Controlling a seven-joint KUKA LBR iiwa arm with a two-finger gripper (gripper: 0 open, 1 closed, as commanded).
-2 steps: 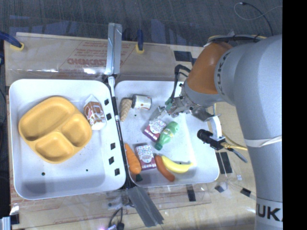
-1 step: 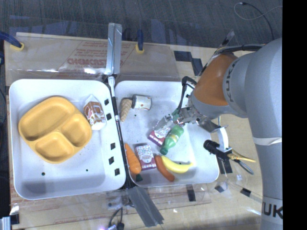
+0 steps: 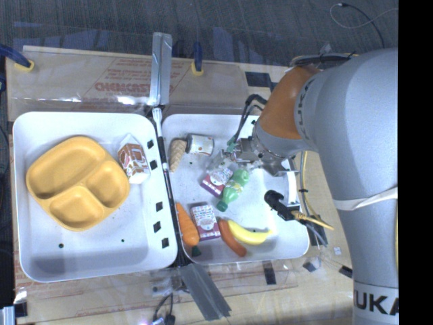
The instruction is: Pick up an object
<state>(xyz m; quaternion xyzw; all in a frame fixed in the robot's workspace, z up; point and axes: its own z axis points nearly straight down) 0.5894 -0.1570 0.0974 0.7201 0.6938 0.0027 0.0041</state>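
Note:
My gripper (image 3: 231, 155) hangs over the middle of the right bin (image 3: 292, 246), at the end of the grey arm that comes in from the right. Just below it lie a green bottle (image 3: 232, 187) and a pink and white packet (image 3: 216, 177), side by side. A small white can (image 3: 200, 144) and an ice cream cone (image 3: 177, 152) lie to its left, near the bin's back left corner. At the front of the bin are a carrot (image 3: 187, 226), a dark red packet (image 3: 205, 221), a banana (image 3: 249, 235) and a reddish sausage (image 3: 233, 241).
The left bin (image 3: 40, 256) holds a yellow divided plate (image 3: 78, 181) and a brown and white packet (image 3: 134, 161) against the right wall. A metal divider (image 3: 160, 66) runs between the bins at the back.

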